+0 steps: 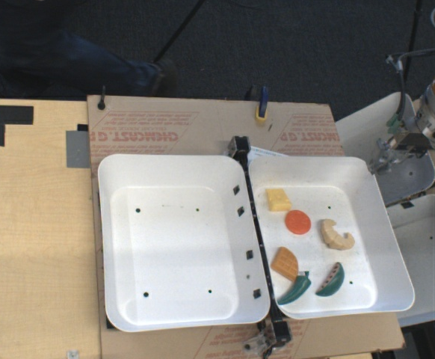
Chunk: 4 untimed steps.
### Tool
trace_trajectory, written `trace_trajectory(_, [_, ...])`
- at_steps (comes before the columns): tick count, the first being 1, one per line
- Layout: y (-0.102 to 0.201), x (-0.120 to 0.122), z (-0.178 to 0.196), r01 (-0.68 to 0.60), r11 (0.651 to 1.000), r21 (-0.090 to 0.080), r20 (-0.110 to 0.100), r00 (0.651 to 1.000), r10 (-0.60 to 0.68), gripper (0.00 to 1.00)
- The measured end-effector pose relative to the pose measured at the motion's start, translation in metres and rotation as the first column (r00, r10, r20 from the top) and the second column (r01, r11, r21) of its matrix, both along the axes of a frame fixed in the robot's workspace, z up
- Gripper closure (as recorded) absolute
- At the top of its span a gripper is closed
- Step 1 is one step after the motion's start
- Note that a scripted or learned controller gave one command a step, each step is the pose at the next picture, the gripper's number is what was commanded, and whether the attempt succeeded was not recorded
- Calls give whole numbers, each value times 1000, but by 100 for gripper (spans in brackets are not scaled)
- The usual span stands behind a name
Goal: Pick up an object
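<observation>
Left bin (120, 200): white, sits beside the other.
Right bin (382, 223): holds six things.
Yellow block (279, 200): near the back.
Red disc (298, 222): just beside it.
Beige curve (336, 235): further right.
Orange wedge (285, 263): touching green pepper (295, 288).
Green slice (331, 280): front right.
Gripper (400, 137): off the bin's right corner; cannot tell its fingers.
</observation>
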<state>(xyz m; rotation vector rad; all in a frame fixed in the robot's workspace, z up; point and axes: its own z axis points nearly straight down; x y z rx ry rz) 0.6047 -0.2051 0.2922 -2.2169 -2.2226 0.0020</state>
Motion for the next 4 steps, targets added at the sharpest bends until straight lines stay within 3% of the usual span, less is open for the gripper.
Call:
trace_trajectory(1, [98, 13, -76, -5, 1000, 4, -6, 1000, 5, 100])
trace_trajectory(2, [133, 41, -19, -2, 1000, -1, 6, 1000, 2, 100])
trace_trajectory(3, [235, 39, -35, -7, 1000, 3, -2, 1000, 7, 100])
trace_trajectory(4, [229, 39, -34, 0, 1000, -1, -2, 1000, 0, 0])
